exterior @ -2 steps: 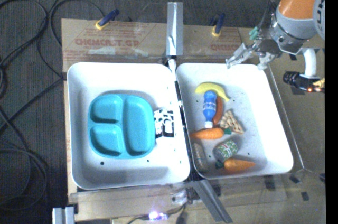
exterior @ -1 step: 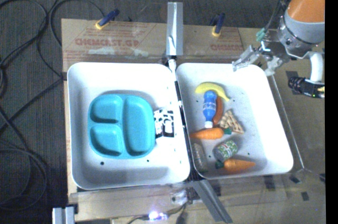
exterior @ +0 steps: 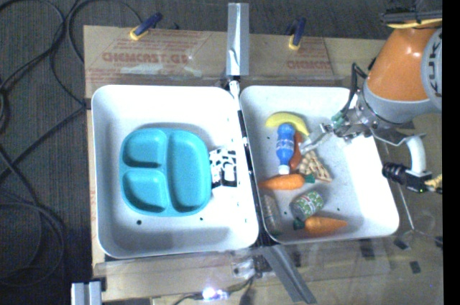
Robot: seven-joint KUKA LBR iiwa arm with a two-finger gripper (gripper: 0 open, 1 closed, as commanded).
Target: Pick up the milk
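The milk (exterior: pixel 224 167) is a small white carton with black cow patches. It lies in the left bin (exterior: pixel 108 116), against the right edge of the blue divided plate (exterior: pixel 167 170) and close to the wall between the bins. My gripper (exterior: pixel 310 142) hangs over the right bin (exterior: pixel 366 181), pointing down and left. It is just above a waffle piece (exterior: pixel 315 167) and right of a blue bottle (exterior: pixel 286 145). The milk is well to its left, across the dividing wall.
The right bin also holds a banana (exterior: pixel 286 121), two carrots (exterior: pixel 283 183) (exterior: pixel 325 225) and a green can (exterior: pixel 307 204). A metal post (exterior: pixel 237 44) stands behind the bins. Clamps and cables lie on the bench behind.
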